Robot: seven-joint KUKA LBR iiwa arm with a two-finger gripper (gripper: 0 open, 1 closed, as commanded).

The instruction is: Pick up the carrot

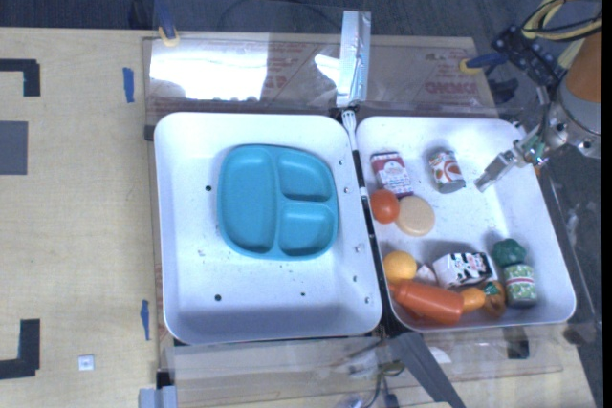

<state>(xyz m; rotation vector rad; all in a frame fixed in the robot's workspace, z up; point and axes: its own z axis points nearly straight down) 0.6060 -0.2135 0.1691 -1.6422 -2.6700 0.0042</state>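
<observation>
The carrot [430, 301] is a long orange-red piece lying flat along the front wall of the right bin [559, 248]. A smaller orange piece [475, 299] touches its right end. My gripper [497, 170] hangs over the back right part of that bin, well behind and to the right of the carrot. It is above bare bin floor, just right of a small can [445, 169], and nothing shows in it.
Around the carrot lie a yellow lemon [400, 265], a black-and-white carton [462, 268] and a green bottle [517, 274]. Further back are a tomato [384, 205], a beige disc [416, 217] and a red can [390, 173]. The left bin [182, 234] holds a blue divided plate [279, 202].
</observation>
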